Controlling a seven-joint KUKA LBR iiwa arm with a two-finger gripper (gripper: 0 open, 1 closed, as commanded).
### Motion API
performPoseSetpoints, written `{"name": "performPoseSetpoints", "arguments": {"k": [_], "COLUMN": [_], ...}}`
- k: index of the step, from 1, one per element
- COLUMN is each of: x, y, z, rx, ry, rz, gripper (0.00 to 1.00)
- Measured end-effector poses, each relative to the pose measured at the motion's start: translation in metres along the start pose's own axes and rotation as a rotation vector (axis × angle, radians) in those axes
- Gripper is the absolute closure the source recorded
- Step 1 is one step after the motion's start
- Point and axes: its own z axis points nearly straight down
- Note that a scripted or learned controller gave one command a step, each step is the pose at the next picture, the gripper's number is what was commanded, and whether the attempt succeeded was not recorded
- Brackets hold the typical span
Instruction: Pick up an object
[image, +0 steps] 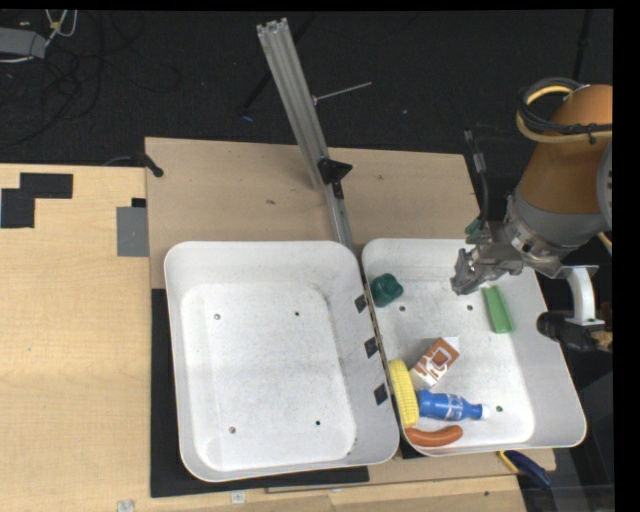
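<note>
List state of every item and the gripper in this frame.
gripper: over right bin, fingers unclear, nothing seen held
green block: lying flat, beside gripper
dark green object: resting near divider
corn cob: lying along left wall
blue bottle: on its side
red sausage: lying at front wall
brown-white packet: lying flat

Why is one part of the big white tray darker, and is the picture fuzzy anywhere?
In the camera view, a soft grey shadow covers the lower-left floor of the left bin, while the right bin is evenly lit; the gripper and arm look slightly soft, the small toys stay fairly sharp, and the background above the bench is nearly black.
</note>
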Motion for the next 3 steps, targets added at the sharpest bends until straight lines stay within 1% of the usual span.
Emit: {"name": "performPoseSetpoints", "arguments": {"k": [1, 2, 3], "x": [0.051, 0.108, 0.157], "y": [-0.020, -0.040, -0.069], "z": [0.014, 0.007, 0.008], "rx": [0.002, 0.001, 0.003], "ry": [0.000, 0.000, -0.001], "rz": [0.001, -0.001, 0.000], "gripper": [1.00, 1.00, 1.00]}}
